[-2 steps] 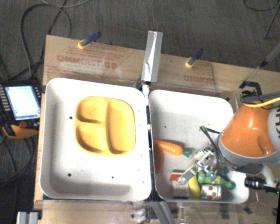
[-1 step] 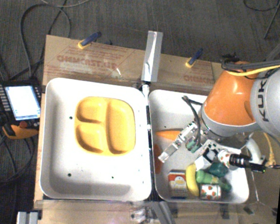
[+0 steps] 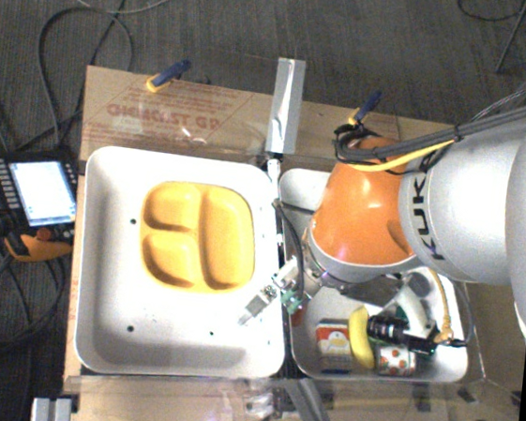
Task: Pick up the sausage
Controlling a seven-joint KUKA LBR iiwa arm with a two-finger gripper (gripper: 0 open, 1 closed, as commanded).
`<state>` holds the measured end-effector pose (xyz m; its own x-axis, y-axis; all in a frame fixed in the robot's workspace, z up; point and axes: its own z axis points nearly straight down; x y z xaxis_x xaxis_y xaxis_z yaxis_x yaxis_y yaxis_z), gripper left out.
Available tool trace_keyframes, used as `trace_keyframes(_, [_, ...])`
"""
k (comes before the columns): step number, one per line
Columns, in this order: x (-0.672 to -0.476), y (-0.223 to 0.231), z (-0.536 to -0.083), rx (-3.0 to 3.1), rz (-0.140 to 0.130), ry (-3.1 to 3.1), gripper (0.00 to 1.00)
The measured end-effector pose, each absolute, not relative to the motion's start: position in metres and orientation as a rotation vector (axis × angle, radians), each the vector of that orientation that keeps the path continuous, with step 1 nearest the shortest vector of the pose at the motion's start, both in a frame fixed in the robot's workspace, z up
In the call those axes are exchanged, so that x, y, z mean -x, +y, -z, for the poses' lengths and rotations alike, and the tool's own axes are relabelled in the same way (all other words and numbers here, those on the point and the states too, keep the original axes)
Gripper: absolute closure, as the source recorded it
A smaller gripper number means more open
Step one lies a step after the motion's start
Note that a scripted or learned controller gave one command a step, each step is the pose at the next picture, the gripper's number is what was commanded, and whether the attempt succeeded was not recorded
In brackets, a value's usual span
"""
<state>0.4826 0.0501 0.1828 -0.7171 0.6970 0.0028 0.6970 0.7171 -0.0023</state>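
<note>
A teach pendant (image 3: pixel 31 193) with a lit screen is seen at the far left of the frame, off the bench. The left bin (image 3: pixel 99 328) is occupied by a yellow divided tray (image 3: pixel 199 235), set toward its upper centre. Near the seam between the bins, lower centre, the gripper (image 3: pixel 270 300) is seen over the left bin's right rim; its state cannot be told. In the right bin (image 3: pixel 453 368), lower right, a banana (image 3: pixel 359 335), a small carton (image 3: pixel 331 339) and a can (image 3: pixel 397 361) are noted. The sausage cannot be identified. The arm's orange band (image 3: pixel 365 221) covers the right bin's upper part.
</note>
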Motion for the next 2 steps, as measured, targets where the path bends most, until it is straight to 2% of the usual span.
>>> trace_keyframes(1, [-0.483, -0.015, -0.183, 1.093, -0.004, -2.944, 0.0])
trace_keyframes(2, [-0.487, -0.047, -0.183, 1.681, -0.004, -2.651, 0.0])
